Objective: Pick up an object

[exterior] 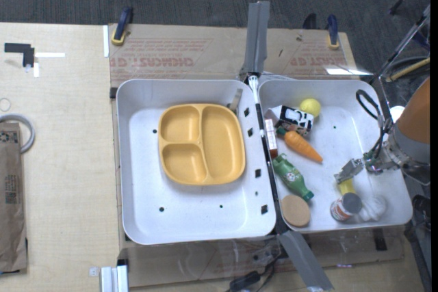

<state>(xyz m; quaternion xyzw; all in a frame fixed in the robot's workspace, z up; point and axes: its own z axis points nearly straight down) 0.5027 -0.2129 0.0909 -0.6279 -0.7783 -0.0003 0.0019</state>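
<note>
My gripper (pixel 349 171) hangs low over the right side of the right bin (pixel 328 89), with the arm coming in from the right edge. A small yellow item (pixel 346 187) lies just beneath it. Close by to the front are a small can with a grey lid (pixel 345 206) and a white object (pixel 374 208). Further left in this bin lie an orange carrot (pixel 303 146), a green bottle (pixel 292 177), a round tan disc (pixel 296 210), a black-and-white toy (pixel 297 117) and a yellow ball (pixel 311 107).
The left bin (pixel 137 215) holds a yellow divided plate (pixel 202 144). A raised divider (pixel 263 147) runs between the bins. Black cables (pixel 369 104) loop over the right bin's far right corner. A brown bag (pixel 10 195) lies on the bench at far left.
</note>
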